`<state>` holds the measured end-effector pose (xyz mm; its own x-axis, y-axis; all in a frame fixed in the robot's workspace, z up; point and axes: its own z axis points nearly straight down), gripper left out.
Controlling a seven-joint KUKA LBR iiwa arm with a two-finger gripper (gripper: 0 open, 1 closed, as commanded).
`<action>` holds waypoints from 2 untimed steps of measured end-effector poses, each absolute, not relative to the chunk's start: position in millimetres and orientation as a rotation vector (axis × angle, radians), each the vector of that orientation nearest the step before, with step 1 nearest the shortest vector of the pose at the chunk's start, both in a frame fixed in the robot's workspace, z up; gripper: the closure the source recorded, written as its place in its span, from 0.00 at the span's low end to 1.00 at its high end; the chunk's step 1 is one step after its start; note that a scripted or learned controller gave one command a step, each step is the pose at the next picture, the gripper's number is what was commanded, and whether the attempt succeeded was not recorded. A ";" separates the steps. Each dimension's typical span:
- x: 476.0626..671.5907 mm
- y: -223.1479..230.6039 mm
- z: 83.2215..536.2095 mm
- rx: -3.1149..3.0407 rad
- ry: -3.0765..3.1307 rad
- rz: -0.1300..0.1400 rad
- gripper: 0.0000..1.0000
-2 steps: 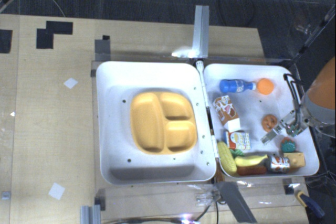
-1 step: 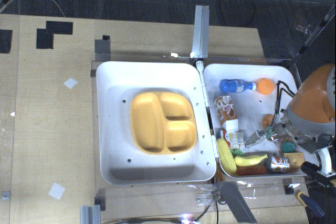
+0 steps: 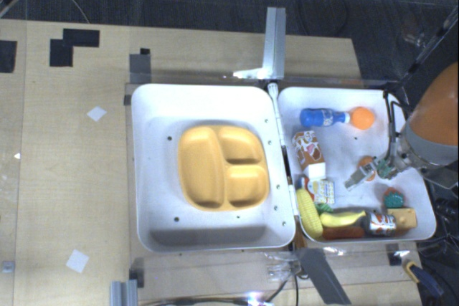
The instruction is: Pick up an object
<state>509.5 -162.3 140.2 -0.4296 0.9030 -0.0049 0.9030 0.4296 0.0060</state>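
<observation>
though too blurred to tell open or shut, fingers (image 3: 373,170) low over the right bin (image 3: 428,215)

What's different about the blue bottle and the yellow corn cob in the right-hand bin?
The blue bottle lies crosswise near the bin's far wall, beside an orange ball; the corn cob lies lengthwise in the near left corner. The bottle is smooth blue with a white band; the cob is bumpy yellow. Both lie flat, away from the hand.

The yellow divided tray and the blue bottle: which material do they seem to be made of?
The yellow tray looks like moulded plastic, matte, with soft rounded compartment edges. The blue bottle seems glossy plastic, showing a small highlight; its white cap looks plastic too, though it is too small to be sure.
</observation>
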 end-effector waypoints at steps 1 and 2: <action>494.4 -138.3 94.6 1.635 2.652 0.012 0.00; 514.9 -177.6 89.4 1.236 2.870 0.001 0.00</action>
<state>514.9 -177.6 89.4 -0.6871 0.7264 -0.0149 0.7264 0.6872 0.0073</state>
